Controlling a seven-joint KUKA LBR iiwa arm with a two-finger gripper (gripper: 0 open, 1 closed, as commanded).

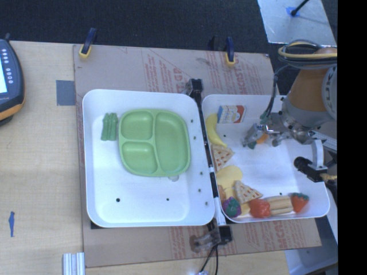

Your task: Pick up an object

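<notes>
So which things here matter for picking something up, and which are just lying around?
For the job:
gripper
right bin
banana
waffle
strawberry
tomato
milk carton

Lying about:
left bin
green divided plate
green beans
handheld controller

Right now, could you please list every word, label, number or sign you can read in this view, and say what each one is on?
None can be read for certain.
Red print on the brown cardboard sheet: mirrored and too faint to read.
Label on the small carton in the right bin: red and blue design, lettering too blurred.
Screen and buttons of the handheld pendant at the left edge: too small to read.
</notes>
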